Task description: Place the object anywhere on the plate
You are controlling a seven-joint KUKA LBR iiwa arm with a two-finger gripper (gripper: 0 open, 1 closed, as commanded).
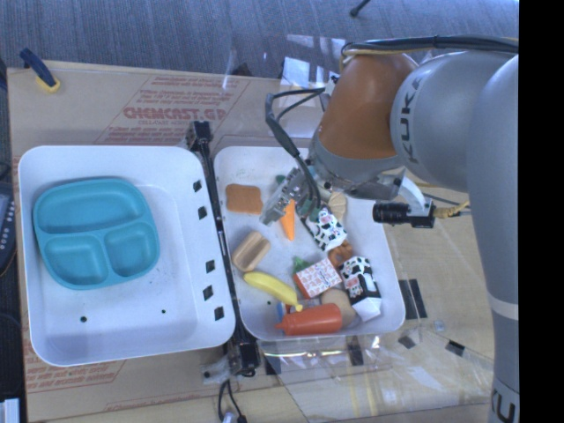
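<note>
the arm [467,148] enters from the right side of the camera view, its thick grey link filling the upper right and running down along the right edge. an orange band [366,104] wraps the arm just above the wrist, and a grey collar sits beneath it. from there the wrist angles down and to the left, ending in the gripper [291,199], which is lowered toward the upper part of the right-hand bin. dark cables loop out from the wrist on its left side.
</note>
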